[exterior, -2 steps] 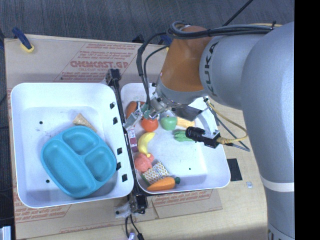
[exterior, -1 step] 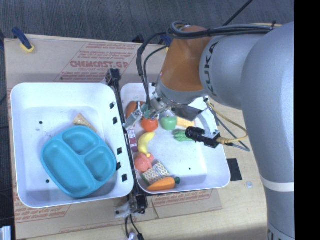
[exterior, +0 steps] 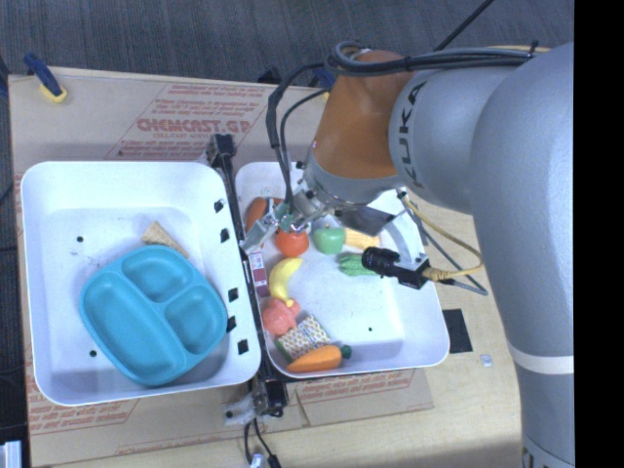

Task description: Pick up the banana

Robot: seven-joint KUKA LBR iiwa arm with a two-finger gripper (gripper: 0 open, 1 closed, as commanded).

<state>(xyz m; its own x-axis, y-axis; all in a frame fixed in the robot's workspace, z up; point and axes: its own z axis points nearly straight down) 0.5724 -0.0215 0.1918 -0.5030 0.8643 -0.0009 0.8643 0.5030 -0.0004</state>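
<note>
The yellow banana lies in the right bin, near its left wall, pointing roughly up and down. My gripper hangs over the back left part of that bin, just above an orange-red tomato. The banana sits a short way in front of the gripper, apart from it, and nothing of it is hidden. The bulky grey and orange wrist covers the back of the bin.
The right bin also holds a green apple, a green vegetable, a pink fruit, a waffle piece and a carrot. A blue divided plate and a cracker lie in the left bin.
</note>
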